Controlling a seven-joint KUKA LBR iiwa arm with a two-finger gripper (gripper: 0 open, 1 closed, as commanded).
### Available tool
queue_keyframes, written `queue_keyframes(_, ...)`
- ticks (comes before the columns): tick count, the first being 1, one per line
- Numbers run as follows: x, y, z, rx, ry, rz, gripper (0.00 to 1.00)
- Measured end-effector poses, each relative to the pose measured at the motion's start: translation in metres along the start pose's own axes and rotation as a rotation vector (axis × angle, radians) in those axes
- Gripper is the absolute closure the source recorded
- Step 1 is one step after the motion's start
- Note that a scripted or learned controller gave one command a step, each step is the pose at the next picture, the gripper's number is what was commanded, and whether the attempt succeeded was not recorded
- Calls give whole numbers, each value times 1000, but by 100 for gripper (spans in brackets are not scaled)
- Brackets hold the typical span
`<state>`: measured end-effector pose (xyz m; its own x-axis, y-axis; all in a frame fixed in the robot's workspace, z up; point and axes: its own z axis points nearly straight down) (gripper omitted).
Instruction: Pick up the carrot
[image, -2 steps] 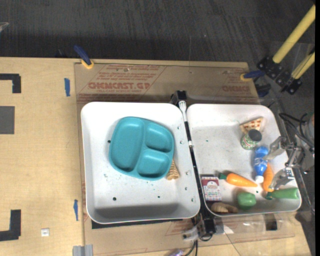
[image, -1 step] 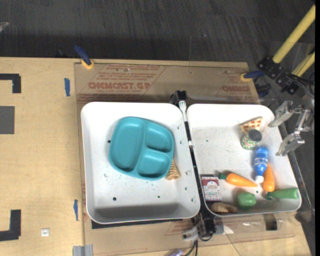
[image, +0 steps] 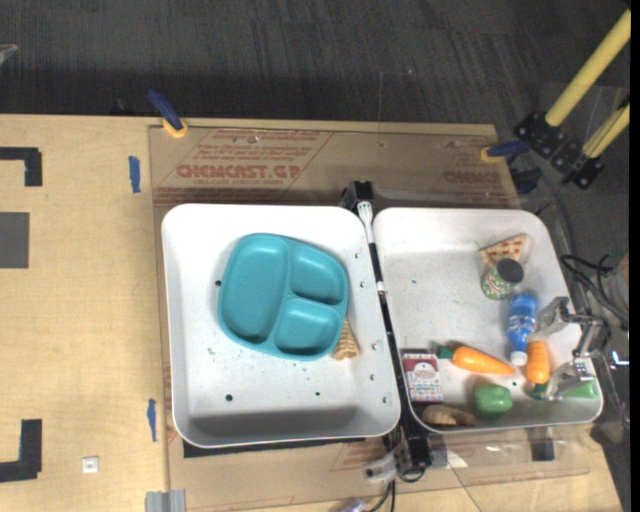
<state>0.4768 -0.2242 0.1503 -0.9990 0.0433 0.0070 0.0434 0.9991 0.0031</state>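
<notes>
A: Where do we stand with the carrot (image: 482, 359)?

B: By our reading, nothing is done yet. It lies flat on the floor of the right bin (image: 440, 260), slanted, green end toward the small red carton (image: 421, 375), and nothing is lifting it.

A: And the pincer (image: 585, 350)?

B: We see it at the bin's far right rim, metal parts spread above and below a gap. The carrot is well to its left. Between them stand a blue bottle (image: 519, 320) and a shorter orange piece (image: 538, 362), which sits just left of the pincer's lower part.

A: Does it hold anything?

B: We see nothing between its fingers. Whether they are spread wide or nearly closed, we cannot tell; the metal blurs into the rim and the cables there.

A: Could it be touching that short orange piece?

B: It is close, but contact is not clear to us.

A: What else lies around the carrot?

B: A green lump (image: 492, 400) just below its tip, left of the pincer. Further up from it, a green can (image: 497, 282) and a pizza slice (image: 506, 248).

A: So what is left?

B: In our judgement, everything: reach left, close on the carrot, lift.
</notes>
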Motion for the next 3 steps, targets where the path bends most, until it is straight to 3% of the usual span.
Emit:
queue_keyframes(1,-27,32,-62,3,-19,224,0)
queue_keyframes(2,-1,49,-17,1,-7,244,0)
queue_keyframes(3,-72,74,15,0,-13,360,0)
